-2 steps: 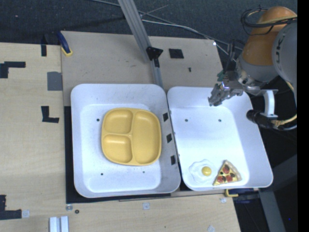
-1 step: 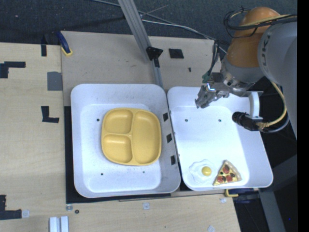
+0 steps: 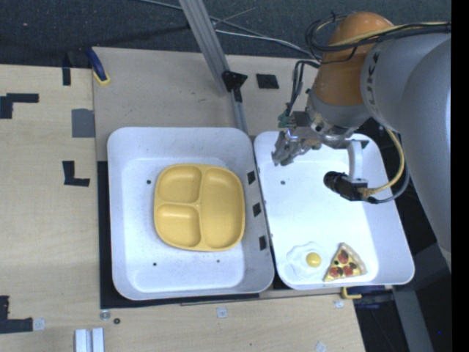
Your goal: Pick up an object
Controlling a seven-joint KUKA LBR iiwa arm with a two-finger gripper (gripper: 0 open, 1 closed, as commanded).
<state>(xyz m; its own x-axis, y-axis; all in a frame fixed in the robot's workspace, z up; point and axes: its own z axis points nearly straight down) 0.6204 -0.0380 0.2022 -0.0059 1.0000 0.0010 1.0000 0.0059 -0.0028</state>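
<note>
The gripper (image 3: 282, 155) hovers over the far left corner of the right bin (image 3: 293, 196), and whether its fingers are wide or narrow, I cannot tell; nothing shows between them. Down at this bin's near edge: one fried egg (image 3: 304, 258), and one pizza slice (image 3: 344, 262) just beside it. The left bin (image 3: 132, 196) holds one yellow divided plate (image 3: 199, 207). Both bins sit on a wooden table (image 3: 44, 196).
</note>
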